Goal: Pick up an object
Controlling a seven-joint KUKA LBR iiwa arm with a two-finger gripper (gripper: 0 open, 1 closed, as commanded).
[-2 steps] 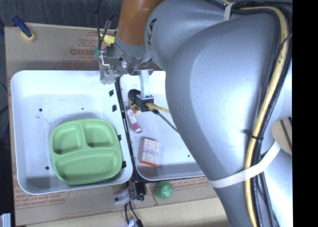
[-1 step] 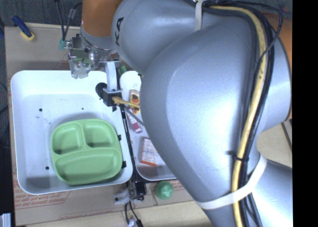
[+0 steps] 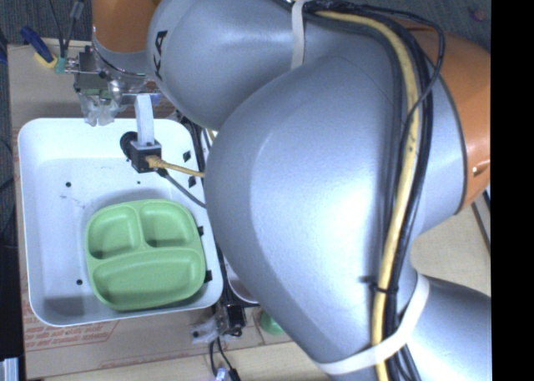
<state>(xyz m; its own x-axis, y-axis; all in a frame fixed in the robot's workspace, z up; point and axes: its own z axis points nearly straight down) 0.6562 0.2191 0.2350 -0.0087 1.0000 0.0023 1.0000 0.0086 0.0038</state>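
— So, where's the thing to pick?
— A green divided plate (image 3: 146, 253) lies flat in the left white bin (image 3: 42, 204), toward its near side, with three compartments showing.
— And the gripper (image 3: 98, 108)?
— Up at the bin's far edge, well apart from the plate, below the orange band (image 3: 121, 4). Whether its jaws are apart or together, I cannot tell. The grey arm (image 3: 325, 179) covers the right side.
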